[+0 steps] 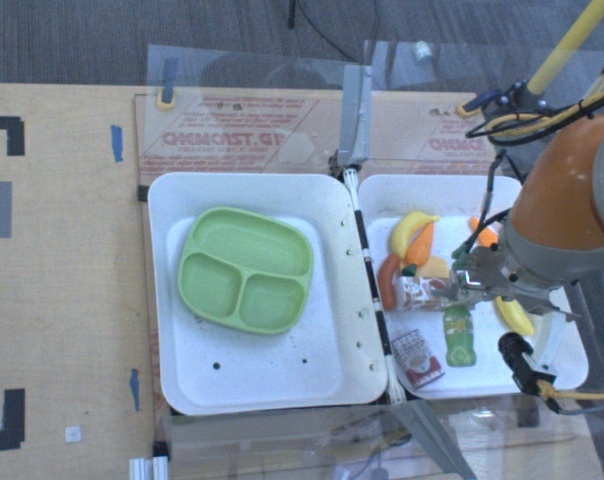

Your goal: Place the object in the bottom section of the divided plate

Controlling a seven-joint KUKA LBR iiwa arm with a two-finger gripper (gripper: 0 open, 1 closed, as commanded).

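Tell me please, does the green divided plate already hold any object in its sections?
No, all three sections of the green divided plate in the left white bin are bare.

**Green plate sat in left bin, toy food lay in right**

The divided plate (246,269), pale green with three sections, lay flat in the left bin, toward its 11 o'clock side. The object was not singled out: a banana (410,230), a red sausage (387,280) and a green bottle (459,335) lay clustered at the plate's 3 o'clock.

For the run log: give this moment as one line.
arm: over right bin | gripper: among food items, grasp unclear | green divided plate: left bin, nothing placed
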